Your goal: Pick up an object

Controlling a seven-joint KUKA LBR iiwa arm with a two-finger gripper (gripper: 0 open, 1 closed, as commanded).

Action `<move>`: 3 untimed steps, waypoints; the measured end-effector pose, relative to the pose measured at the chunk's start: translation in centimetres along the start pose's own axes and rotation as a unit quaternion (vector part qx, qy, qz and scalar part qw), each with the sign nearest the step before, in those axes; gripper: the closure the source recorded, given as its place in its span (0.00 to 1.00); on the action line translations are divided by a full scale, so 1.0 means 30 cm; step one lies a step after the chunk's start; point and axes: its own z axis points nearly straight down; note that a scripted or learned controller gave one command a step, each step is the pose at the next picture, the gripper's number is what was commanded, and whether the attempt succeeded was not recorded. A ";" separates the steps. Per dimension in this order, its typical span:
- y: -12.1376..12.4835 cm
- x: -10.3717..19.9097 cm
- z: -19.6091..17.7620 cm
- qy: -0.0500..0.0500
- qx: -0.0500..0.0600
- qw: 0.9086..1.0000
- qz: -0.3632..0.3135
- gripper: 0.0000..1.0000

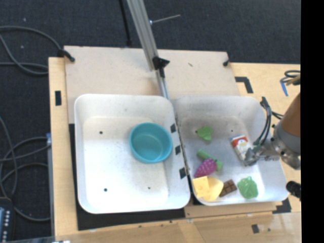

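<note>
Two shallow white bins side by side on a pale bench (116,67), with the left bin (91,186) holding just a round blue bowl (150,142), upright, a little right of centre and well apart from everything else. In the right bin (223,105), a scatter of small things: a green piece (205,132) towards the far left, a smaller green bit (204,154) nearer, a purple grape bunch (206,167) just beside and below that, a yellow wedge (207,188) at the near left corner, a brown block (229,187) touching or almost touching the wedge's right side, and a round green lump (247,187) further right along the near wall. Right of centre, a red-and-white object (240,143), lying tilted. Grey arm (289,130) reaching in over the bin's right wall, with the gripper (251,158) low inside the bin, just beside the near right edge of the red-and-white object; too blurred to tell whether touching it, whether open or closed, or whether gripping anything. At the far side, a slanted metal post (139,19) ending near the gap between the bins, and loose cables (20,39) on the dark floor to the left
</note>
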 end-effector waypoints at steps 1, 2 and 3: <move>0.029 -0.024 -0.198 -0.001 -0.002 1.000 -0.004 1.00; 0.037 -0.027 -0.348 -0.001 -0.001 1.000 -0.005 1.00; 0.027 0.148 -0.380 0.001 0.001 1.000 -0.007 1.00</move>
